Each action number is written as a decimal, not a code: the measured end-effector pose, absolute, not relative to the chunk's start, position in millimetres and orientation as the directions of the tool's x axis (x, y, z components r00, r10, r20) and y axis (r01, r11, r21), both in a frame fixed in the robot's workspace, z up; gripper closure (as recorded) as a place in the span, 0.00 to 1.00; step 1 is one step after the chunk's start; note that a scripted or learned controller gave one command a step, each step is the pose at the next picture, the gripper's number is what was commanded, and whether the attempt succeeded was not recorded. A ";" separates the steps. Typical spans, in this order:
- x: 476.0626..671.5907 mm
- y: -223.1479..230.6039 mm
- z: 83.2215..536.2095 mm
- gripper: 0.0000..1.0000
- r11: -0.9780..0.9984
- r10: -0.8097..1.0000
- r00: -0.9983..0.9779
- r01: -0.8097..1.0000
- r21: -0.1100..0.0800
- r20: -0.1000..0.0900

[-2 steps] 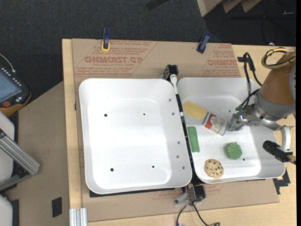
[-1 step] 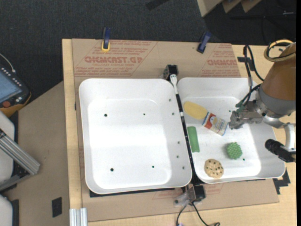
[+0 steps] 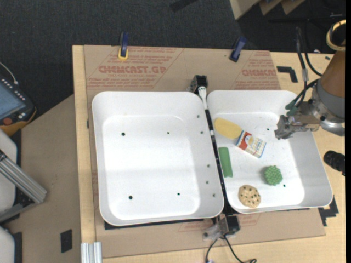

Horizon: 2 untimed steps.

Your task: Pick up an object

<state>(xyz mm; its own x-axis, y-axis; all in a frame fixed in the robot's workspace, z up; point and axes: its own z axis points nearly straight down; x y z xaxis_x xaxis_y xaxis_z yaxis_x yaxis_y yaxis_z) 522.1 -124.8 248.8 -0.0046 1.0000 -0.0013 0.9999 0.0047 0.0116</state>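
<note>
Five candidate objs, all in right bin (image 3: 307,163). Nearest to pincer (image 3: 283,129): small carton (image 3: 251,144), white w/ red-blue print, lying tilted near bin centre. Just left of it, touching or nearly, a yellow lump (image 3: 227,127). Green stick (image 3: 225,162) lies along bin's left wall; green knobbly ball (image 3: 272,175) and a cookie (image 3: 249,195) sit nearer the front edge, apart from each other.

Handling, by guess: carton looks light, stiff, flat-sided, so best bet. Take it across the short sides, approx mid-length; yellow lump crowds one end, so come from the open side. Ball likely soft, rolls; grip over the middle. Cookie is flat and low, hard to get under, may slip. Stick is tight to wall, poor clearance.

Pincer hangs over bin's right part, above the floor, well short of carton; nothing seen betw. its tips. Open or closed: can't tell, too dark and small at this slant.

Left bin (image 3: 109,147) adjoins the right. Both on cardboard sheet (image 3: 164,64) atop table (image 3: 60,147), clips at back edge.
</note>
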 end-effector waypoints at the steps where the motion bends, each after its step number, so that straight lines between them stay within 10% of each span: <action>1: 512.2 -109.7 337.8 1.00 0.003 1.000 -0.003 1.000 0.012 -0.002; 2: 479.0 -96.3 422.0 1.00 0.003 1.000 -0.003 1.000 0.011 -0.002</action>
<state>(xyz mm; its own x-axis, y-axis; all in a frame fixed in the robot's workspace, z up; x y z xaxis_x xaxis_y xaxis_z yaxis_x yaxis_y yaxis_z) 479.0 -96.3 422.0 -0.0026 1.0000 -0.0015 0.9999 0.0026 0.0107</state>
